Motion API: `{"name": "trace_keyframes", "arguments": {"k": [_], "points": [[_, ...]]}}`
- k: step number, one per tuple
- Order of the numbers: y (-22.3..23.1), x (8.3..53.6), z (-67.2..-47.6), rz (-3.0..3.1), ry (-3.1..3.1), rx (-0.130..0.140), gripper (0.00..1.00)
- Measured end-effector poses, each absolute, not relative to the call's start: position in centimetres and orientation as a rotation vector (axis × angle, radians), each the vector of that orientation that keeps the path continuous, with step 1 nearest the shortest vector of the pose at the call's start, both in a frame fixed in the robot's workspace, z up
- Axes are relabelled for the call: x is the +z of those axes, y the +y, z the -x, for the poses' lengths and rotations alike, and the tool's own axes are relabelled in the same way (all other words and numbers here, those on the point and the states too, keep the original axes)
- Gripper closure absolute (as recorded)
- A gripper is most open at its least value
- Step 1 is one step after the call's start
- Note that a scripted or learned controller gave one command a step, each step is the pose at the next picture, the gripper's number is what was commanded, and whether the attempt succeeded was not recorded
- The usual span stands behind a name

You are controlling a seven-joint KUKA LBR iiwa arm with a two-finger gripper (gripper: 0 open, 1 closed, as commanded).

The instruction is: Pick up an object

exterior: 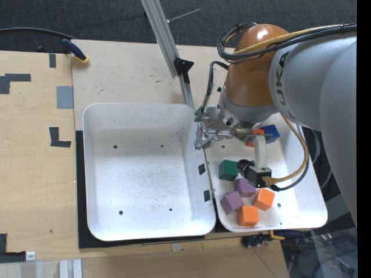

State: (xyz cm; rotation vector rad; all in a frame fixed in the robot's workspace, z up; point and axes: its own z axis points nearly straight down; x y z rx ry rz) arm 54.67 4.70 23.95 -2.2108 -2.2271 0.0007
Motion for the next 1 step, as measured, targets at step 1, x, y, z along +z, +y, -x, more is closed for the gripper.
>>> {"name": "trace_keyframes", "arguments": {"k": [1], "points": [[8.72, 22.87, -52.35, 2.213, -2.225, 0.004, 1.0]]}}
